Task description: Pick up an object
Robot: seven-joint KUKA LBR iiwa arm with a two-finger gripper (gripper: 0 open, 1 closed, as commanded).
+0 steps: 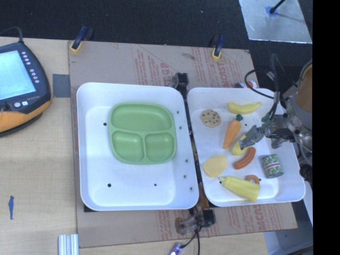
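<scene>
The arm (300,102) shows as a rounded grey body with an orange-brown patch on its curve (the band above the wrist). Black cables (273,86) loop along its near side in thin arcs. The wrist narrows into grey and silver metal blocks with dark joints, and the gripper (254,136) is a dull grey, angular piece of metal with darker edges.

Faint red printing on the brown cardboard sheet (154,62) under the bins, too blurred and small to read
</scene>
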